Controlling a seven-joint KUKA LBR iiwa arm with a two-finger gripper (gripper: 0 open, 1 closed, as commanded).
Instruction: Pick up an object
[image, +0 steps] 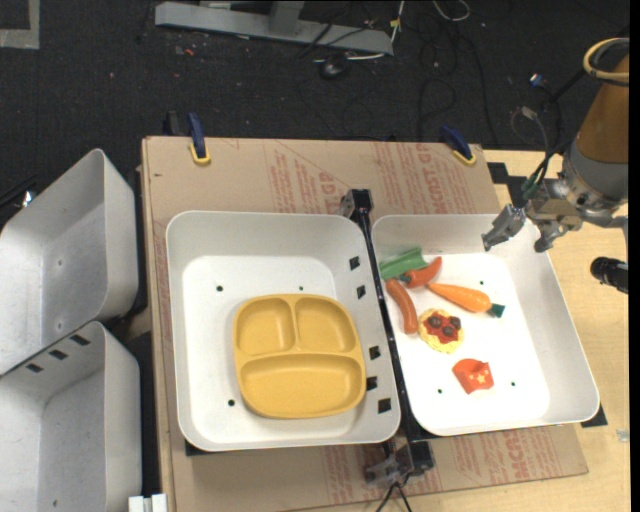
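Observation:
My gripper (527, 231) hangs above the far right corner of the right bin (560, 330), its two fingers spread apart with nothing between them. Below and to its left lie several toy foods in that bin: an orange carrot (463, 297), a red sausage (403, 305), a red chili pepper with a green piece (412, 266) by the bin's left wall, a small pizza slice (441, 329), and a red strawberry-like piece (473, 375) nearer the front. The gripper touches none of them.
The left bin (190, 330) holds a yellow divided plate (298, 355). A black divider (378, 320) runs between the bins. Two white tubs (60, 330) stand off the bench at the left. Cardboard (300, 170) lies under both bins.

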